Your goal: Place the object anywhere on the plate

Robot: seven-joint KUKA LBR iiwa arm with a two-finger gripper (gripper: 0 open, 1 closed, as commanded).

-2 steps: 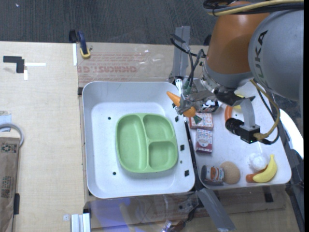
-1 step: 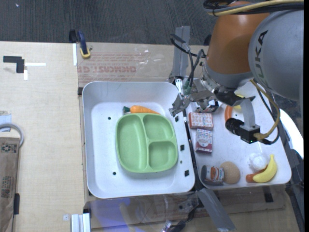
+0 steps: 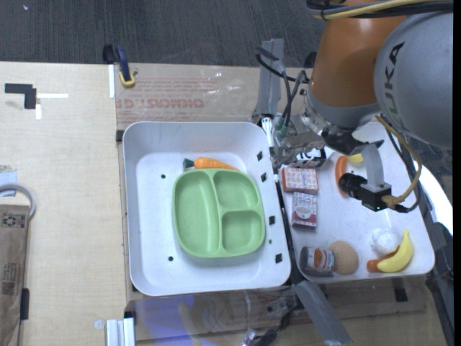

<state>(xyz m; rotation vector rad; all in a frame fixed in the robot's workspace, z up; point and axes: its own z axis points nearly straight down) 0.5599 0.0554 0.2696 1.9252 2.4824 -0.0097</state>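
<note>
A green divided plate lies in the left white bin. A toy carrot rests on the bin floor against the plate's far rim, off the plate. My gripper hangs under the big orange and grey wrist, over the far left corner of the right bin. It sits just above a red and white box, and the wrist hides most of it.
The right bin also holds a second red and white box, an orange piece, a small can, a brown egg-shaped item, a white ball and a banana. A black cable unit hangs off the arm.
</note>
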